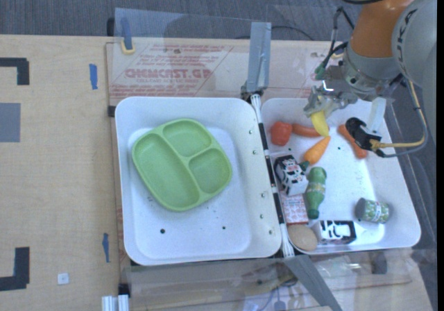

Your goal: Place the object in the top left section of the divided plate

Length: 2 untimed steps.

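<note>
The green divided plate (171, 194) lies in the left bin (201, 237), turned at an angle, and its three sections hold nothing. Over the far end of the right bin (399, 195) hangs my gripper (320, 111), at the end of the arm coming in from the right. A small yellow curved piece (319, 123) sits between the fingertips, and the gripper is shut on it. The piece hangs just above a red tomato-like ball (280, 132) and a thin orange carrot (305, 130).
The right bin also holds a second carrot (316, 150), a black-and-white cube (293, 172), a green bottle (316, 190), a red-and-white packet (295, 209), a tan disc (302, 237), a black-and-white box (337, 231), a green patterned can (373, 211) and an orange-red piece (359, 146).
</note>
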Motion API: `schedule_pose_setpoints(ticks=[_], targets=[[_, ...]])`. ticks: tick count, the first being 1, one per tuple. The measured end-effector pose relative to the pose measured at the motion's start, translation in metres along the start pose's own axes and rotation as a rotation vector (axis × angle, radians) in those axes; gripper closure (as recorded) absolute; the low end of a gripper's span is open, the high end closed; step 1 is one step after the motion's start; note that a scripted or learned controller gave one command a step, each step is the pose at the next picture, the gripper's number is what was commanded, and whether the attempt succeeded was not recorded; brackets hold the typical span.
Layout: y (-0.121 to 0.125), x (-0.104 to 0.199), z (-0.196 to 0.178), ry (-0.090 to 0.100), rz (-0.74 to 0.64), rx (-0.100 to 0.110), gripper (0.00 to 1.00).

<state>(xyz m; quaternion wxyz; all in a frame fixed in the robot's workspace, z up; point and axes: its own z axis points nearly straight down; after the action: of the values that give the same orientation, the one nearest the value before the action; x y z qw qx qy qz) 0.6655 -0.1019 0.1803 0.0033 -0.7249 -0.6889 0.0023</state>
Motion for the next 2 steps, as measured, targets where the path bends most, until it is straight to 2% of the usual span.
schedule_pose_setpoints(ticks=[1,2], targets=[[-0.028,-0.045,0.025,-0.002,-0.119,-0.007,1.00],[-0.005,0.028,-0.006,-0.002,-0.146,-0.013,1.00]])
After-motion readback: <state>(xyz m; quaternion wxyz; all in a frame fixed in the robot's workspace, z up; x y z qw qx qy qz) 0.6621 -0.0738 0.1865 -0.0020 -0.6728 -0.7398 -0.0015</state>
